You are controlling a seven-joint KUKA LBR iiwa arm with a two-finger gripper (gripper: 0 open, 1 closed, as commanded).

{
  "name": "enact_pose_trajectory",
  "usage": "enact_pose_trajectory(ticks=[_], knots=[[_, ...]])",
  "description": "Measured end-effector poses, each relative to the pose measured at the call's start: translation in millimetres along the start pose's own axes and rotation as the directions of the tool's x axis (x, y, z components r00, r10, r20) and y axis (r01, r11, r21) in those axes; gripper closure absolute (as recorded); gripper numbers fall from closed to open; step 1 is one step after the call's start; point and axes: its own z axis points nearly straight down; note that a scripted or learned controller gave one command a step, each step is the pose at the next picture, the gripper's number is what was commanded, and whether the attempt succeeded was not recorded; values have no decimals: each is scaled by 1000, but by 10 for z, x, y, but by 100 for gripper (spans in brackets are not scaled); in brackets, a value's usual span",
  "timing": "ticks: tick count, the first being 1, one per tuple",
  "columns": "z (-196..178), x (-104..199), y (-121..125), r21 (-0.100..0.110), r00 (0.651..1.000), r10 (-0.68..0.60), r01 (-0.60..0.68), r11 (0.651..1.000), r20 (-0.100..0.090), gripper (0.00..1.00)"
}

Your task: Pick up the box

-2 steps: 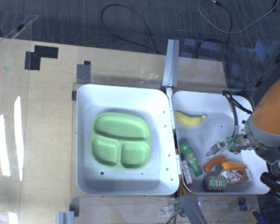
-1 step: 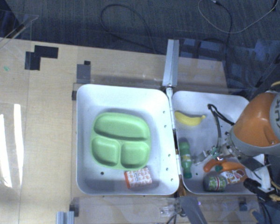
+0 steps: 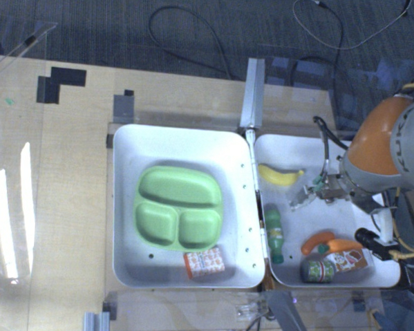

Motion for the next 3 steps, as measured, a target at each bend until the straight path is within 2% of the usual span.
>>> enact_pose_trajectory(ticks=[1, 2, 3], knots=[[192, 187, -429, -6, 998, 67, -67, 998, 1, 0], [192, 37, -449, -5, 998, 63, -63, 998, -1, 0], [145, 419, -681, -22, 997, 78, -78, 997, 15, 0]])
